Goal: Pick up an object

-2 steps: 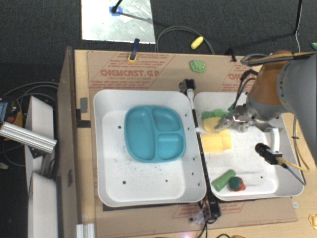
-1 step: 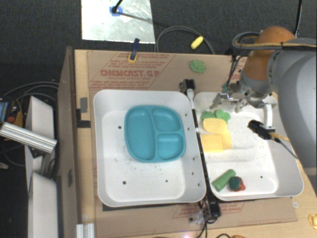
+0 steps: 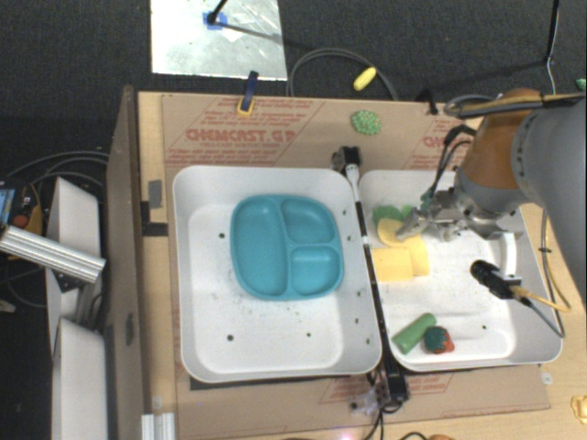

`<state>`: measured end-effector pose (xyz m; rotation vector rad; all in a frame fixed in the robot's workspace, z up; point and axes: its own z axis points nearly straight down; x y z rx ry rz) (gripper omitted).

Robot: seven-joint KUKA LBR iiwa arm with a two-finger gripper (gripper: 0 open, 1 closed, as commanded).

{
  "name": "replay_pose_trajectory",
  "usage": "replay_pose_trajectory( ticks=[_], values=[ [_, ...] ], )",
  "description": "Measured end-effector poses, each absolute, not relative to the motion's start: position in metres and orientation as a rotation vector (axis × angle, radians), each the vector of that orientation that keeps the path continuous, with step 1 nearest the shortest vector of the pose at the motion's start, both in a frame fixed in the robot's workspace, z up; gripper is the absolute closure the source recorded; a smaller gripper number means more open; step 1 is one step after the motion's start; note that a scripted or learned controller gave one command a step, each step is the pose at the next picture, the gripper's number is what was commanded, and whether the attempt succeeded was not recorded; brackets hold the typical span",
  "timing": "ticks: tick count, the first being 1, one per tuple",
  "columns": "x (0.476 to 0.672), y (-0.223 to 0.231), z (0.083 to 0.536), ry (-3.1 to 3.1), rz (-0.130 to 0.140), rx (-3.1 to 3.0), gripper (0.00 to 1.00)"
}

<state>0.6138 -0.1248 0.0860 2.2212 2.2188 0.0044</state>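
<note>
Both bins are plain white. A teal plate (image 3: 285, 247) is seen in the left bin (image 3: 211, 328); in the right bin (image 3: 463, 310), a pale yellow block (image 3: 401, 264), a green cylinder (image 3: 414, 332) and a red-and-teal bit (image 3: 439, 340). The tan cardboard (image 3: 303, 117) is printed with red lettering.

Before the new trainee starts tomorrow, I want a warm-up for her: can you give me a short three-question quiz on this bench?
1. True or false: the plate lies in the left bin.
2. What lies right beside the cylinder? A) a red toy B) a blue cup C) a spoon
3. What colour is the block near the gripper?

Key: 1 true; 2 A; 3 yellow.
</note>
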Motion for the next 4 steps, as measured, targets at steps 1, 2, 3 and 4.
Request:
replay_pose_trajectory(
  ticks=[1,2,3,4],
  values=[
    [0.667,-0.083,0.086,2.227,0.010,2.207,0.00],
    [0.607,-0.096,0.087,2.219,0.006,2.216,0.00],
    [0.593,-0.098,0.100,2.222,0.000,2.220,0.00],
    [0.584,-0.119,0.084,2.221,0.000,2.220,0.00]
  ],
)
